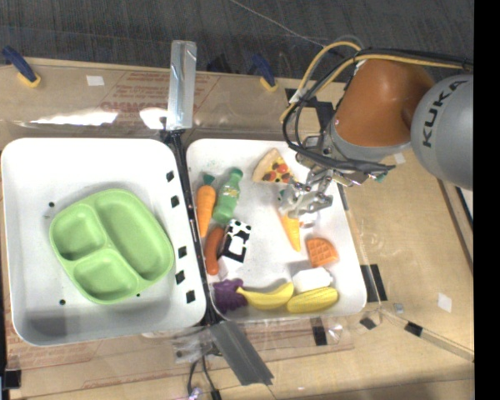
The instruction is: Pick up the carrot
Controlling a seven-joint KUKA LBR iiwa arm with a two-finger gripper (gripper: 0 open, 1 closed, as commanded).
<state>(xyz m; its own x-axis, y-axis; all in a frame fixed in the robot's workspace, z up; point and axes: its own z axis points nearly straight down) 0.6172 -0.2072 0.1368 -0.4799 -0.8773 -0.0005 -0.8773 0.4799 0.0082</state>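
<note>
In the right-hand shallow white bin (262,252), toward its right wall: small tapered orange plastic carrot (292,232), lying flat on the bin floor. Long axis running roughly far-to-near in the camera view, slightly slanted. Thick end farthest from the camera, at or just under the metal two-finger gripper (305,197). Pointed tip toward the near rim, just beside a ridged orange waffle piece (321,251).

Gripper hung over the thick end, probably because that end offers the widest hold and stands clear of the waffle. Spread, pressed together or pinching: cannot be told from this slanted view. Carrot judged not yet lifted.

Against the left wall, well apart from the gripper: a longer orange rod-shaped toy (204,205) beside a green plastic bottle (227,194), both likewise lying far-to-near. Near the gripper on its left: a triangular toy pizza slice (273,169).
</note>
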